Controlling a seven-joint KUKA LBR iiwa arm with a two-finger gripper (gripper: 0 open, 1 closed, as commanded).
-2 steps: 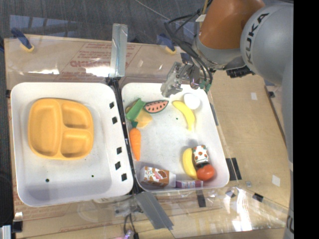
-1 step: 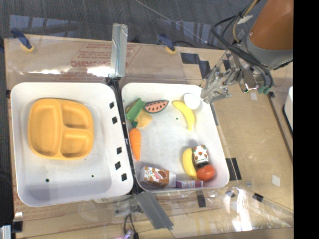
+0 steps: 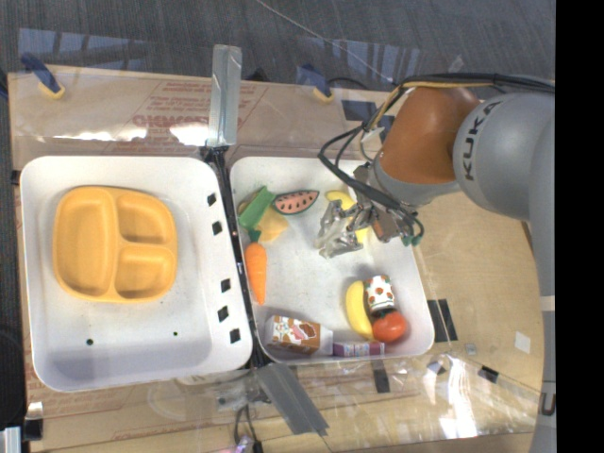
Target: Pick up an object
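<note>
You can read "KUKA" in dark letters on the grey arm (image 3: 500,154) at three o'clock. Its metal tool (image 3: 338,231) hangs low in the right white bin (image 3: 302,281), beside a small yellow plastic piece (image 3: 342,199); whether it is spread or pressed together, you cannot tell. Around it lie a watermelon slice (image 3: 296,201), a smooth orange carrot (image 3: 256,270) with its long axis twelve to six, a curved yellow banana (image 3: 357,310), a red tomato (image 3: 389,327) and a brown printed packet (image 3: 294,335), its writing unreadable. The left white bin (image 3: 57,347) holds a yellow compartment tray (image 3: 113,243).
</note>
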